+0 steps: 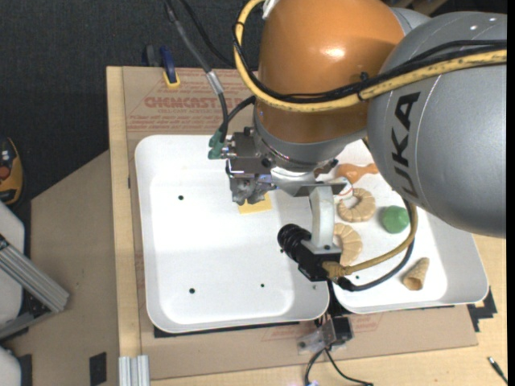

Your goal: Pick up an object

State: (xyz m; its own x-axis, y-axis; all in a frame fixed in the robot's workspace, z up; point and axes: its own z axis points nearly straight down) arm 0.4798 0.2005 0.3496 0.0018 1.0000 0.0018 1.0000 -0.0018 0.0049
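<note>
1. Arm bulk takes up the far right of the scene, reaching in over the two white bins; the tool [251,185] hangs low over the far right part of the left bin [185,248].
2. Directly under the tool lies a small yellow piece [256,207] on the bin floor — likely the target, since the tool sits right above it.
3. Whether the tool is apart or together I cannot tell; its tips are hidden by its own dark body, so no grasp can be claimed.
4. In the right bin [451,288] lie other candidates: a green ball [394,219], a tan ring [356,206], a cone [416,273] near the front, and an orange piece [354,170] — all well apart from the tool.
5. Both bins rest on a brown board [121,215] on the table.
</note>
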